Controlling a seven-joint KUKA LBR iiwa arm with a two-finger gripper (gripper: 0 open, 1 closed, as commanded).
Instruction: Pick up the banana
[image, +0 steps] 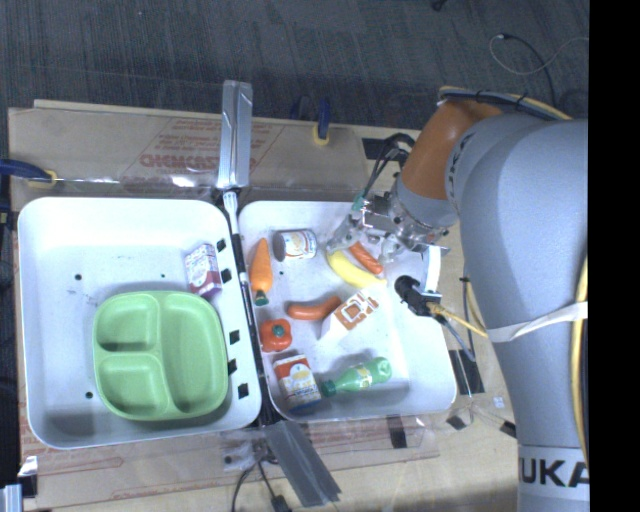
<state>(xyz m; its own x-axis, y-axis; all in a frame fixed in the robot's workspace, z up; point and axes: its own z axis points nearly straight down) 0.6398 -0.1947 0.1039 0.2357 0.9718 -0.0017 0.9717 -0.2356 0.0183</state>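
Note:
The yellow banana (347, 268) lies in the right bin (425, 395) near its upper right part. A short orange-red piece (366, 259) rests against the banana's upper side. My gripper (368, 234) hangs just above and slightly right of the banana, close over it, below the arm's orange band (440, 150). The wrist hides the gripper's tips, so contact with the banana is not discernible.
The right bin also holds a carrot (261, 268), a tin can (296, 244), a sausage (313, 308), a red tomato-like piece (276, 334), a small box (355, 312), a green bottle (357, 377) and a red carton (298, 381). In the left bin lie a green divided plate (160, 355) and a packet (203, 268).

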